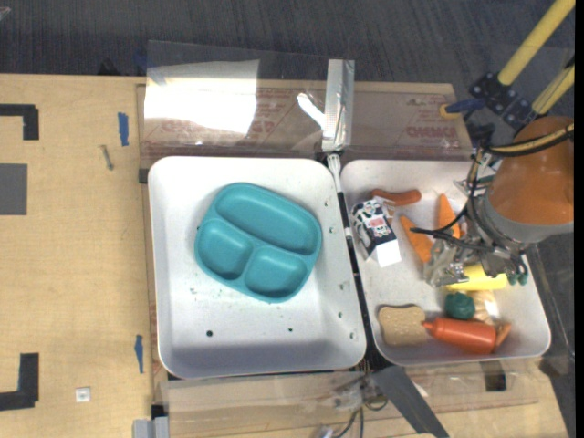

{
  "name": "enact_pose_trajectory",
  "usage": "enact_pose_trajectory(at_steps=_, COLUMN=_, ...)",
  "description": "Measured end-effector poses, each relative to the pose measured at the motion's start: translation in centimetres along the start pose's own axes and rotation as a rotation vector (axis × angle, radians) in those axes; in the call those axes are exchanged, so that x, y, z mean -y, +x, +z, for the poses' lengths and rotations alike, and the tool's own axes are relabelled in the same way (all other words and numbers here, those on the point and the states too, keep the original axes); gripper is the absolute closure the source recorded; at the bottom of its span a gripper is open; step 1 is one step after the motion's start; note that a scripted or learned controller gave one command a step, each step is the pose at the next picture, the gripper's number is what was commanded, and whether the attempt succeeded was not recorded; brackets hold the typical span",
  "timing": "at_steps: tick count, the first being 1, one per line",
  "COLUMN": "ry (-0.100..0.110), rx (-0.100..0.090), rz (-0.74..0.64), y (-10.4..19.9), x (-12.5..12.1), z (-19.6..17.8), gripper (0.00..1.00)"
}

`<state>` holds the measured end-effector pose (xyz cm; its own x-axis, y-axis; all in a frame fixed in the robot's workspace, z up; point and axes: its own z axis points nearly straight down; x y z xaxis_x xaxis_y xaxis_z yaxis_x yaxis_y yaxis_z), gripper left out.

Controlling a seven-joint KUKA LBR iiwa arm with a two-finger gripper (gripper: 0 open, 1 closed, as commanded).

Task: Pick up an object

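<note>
Seen from above at a slant: two white bins side by side on a bench. In the left bin [173, 336], a teal divided plate [258, 240] and nothing to grasp easily. In the right bin [538, 331], a crowd of small toy foods.

Reaching in from the right, a grey arm with an orange band [538, 185], ending in a gripper [461, 267] low over the middle of the right bin. Cannot tell how wide open, nor whether anything is held; too tangled with cables and clutter.

Just beside the gripper, toward the near edge: a yellow piece [485, 283], lying left to right, and a green ball [461, 307] touching or nearly touching it. Beyond those, along the near wall: a long red-orange bottle [467, 334], long axis left to right and tilted slightly, next to a slice of bread [403, 325]. On the far side of the gripper: an orange wedge [444, 213], a sausage [398, 196] and a small black-and-white carton [372, 222].

Likely closest target: the yellow piece, calling for a short shift toward the near edge and a grip across its narrow width.
</note>
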<state>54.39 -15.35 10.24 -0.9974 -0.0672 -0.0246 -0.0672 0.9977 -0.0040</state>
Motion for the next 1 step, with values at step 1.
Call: enact_pose_trajectory(at_steps=1, ry=0.000, rx=-0.002, rz=0.000, y=0.04, x=-0.03, z=0.08, gripper=0.00)
